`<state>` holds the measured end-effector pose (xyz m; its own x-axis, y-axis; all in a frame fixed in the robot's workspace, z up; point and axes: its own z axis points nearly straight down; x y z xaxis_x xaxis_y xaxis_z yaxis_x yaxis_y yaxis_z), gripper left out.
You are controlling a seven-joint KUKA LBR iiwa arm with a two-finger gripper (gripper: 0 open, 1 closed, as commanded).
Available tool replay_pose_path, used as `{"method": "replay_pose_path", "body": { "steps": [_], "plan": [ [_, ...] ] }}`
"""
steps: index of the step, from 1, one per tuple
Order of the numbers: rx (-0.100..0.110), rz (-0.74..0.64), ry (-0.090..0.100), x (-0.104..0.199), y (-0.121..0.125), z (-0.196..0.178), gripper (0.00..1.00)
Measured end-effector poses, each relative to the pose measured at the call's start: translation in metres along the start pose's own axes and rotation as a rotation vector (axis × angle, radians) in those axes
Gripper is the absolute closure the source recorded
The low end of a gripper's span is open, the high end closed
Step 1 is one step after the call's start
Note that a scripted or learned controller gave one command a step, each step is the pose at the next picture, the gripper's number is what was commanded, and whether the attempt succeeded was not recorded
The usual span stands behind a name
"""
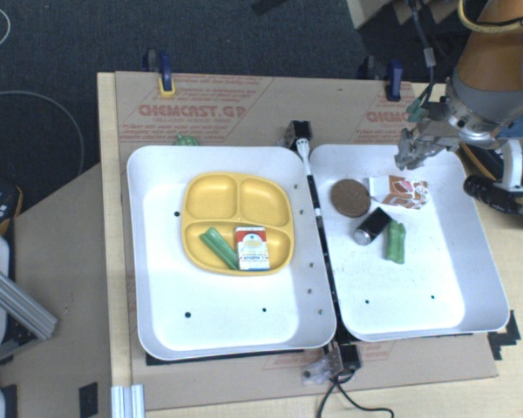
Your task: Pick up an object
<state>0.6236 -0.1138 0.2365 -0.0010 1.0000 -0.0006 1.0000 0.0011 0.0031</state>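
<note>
**Gripper over the right bin's far edge**

Above the upper right of the frame, my gripper (412, 153) hangs at the far edge of the right bin (436, 299), its tips pointing down toward the white floor. From this slant I cannot tell whether it stands wide or narrow; nothing shows between the tips. My arm (492, 50) comes in from the upper right corner, grey at the wrist with the orange band above it.

Just below and slightly right of the gripper lies a small red-and-white packet (407, 192), flat on the bin floor. Left of the packet sits a round brown disc (350, 197). Below the disc, a short black cylinder (371, 225) lies tilted, and just beside it on the right is a green piece (395, 241), lying nearly upright in the frame. All four are in the upper half of the right bin, near each other.

At centre left of the frame, the left bin (161, 312) holds a yellow divided plate (237, 198). In the plate's lower compartment lie a green stick (218, 246), set on a slant, and a small orange-and-white box (252, 248) just beside it on the right.

Both bins rest side by side on a brown board (122, 129) on the table, with two blue clamps (165, 68) at the board's far edge.
</note>
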Motion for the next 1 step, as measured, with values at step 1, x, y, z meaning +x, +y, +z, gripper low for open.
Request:
{"method": "replay_pose_path", "body": {
  "steps": [1],
  "plan": [
    [0.006,-0.005,0.004,0.0626,-0.0382,-0.0092,1.00]
  ]
}}
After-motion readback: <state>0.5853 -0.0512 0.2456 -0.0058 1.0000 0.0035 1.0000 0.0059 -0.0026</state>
